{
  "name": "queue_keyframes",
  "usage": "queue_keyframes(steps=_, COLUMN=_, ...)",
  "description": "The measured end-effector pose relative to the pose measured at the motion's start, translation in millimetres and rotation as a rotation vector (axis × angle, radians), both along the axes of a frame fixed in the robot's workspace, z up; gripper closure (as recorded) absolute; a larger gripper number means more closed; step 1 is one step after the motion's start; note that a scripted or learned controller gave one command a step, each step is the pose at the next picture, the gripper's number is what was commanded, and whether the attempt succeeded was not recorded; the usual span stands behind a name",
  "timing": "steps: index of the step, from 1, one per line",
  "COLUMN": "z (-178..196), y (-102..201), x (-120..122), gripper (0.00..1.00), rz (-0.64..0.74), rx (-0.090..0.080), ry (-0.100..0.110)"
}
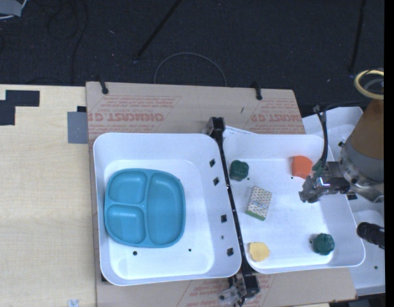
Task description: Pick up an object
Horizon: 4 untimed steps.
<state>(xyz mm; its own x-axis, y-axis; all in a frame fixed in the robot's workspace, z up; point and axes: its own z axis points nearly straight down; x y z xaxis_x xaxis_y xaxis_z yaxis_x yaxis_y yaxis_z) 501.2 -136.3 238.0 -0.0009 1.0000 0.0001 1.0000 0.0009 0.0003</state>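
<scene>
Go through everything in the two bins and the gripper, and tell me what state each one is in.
Blue tray: flat in left bin, compartments bare.
Orange block: in right bin, beside gripper, not held.
Patterned block: lying tilted mid-bin.
Yellow piece: resting near bin's front edge.
Dark green ball: by the divider.
Teal ball: front right corner.
Gripper: over right bin, holding nothing visible.

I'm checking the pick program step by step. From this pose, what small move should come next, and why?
Probably a short shift toward the orange object, then down. The tool hangs over the right bin near its right side, with nothing visibly between its fingers, and the orange object lies closest, just up and left of it in the view.
</scene>
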Motion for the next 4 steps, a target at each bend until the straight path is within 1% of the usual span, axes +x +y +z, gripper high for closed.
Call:
queue_keyframes(steps=1, z=29, y=-1, x=1, gripper=1.0, rz=0.0, rx=0.0, ry=-0.001)
queue_keyframes(steps=2, z=17, y=48, x=26, gripper=1.0, rz=0.003, rx=0.001, ry=0.003)
queue_keyframes(steps=4, z=19, y=160, x=57, gripper=1.0, rz=0.004, rx=0.001, ry=0.002)
